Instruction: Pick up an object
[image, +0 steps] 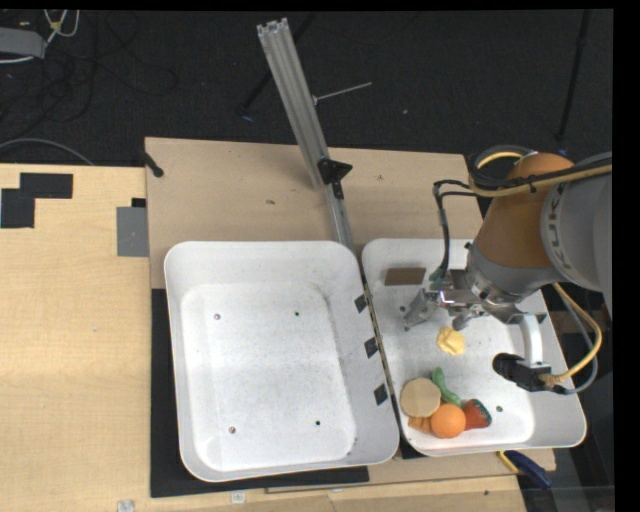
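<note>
The grey two-finger gripper (440, 312) hung over the right-hand shallow white bin (560, 425), jaws spread and holding nothing. Descending squarely astride the small yellow lump (452, 342) just beside it, before closing, looked wisest.

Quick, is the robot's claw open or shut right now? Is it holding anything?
Gripper: cannot be told. It hangs over the right bin, just above the yellow piece, which lies in the bin.

Pale wooden bench (70, 330) beneath a slanted aluminium rail (300, 110), dark floor (150, 70) strewn with cables behind
</note>
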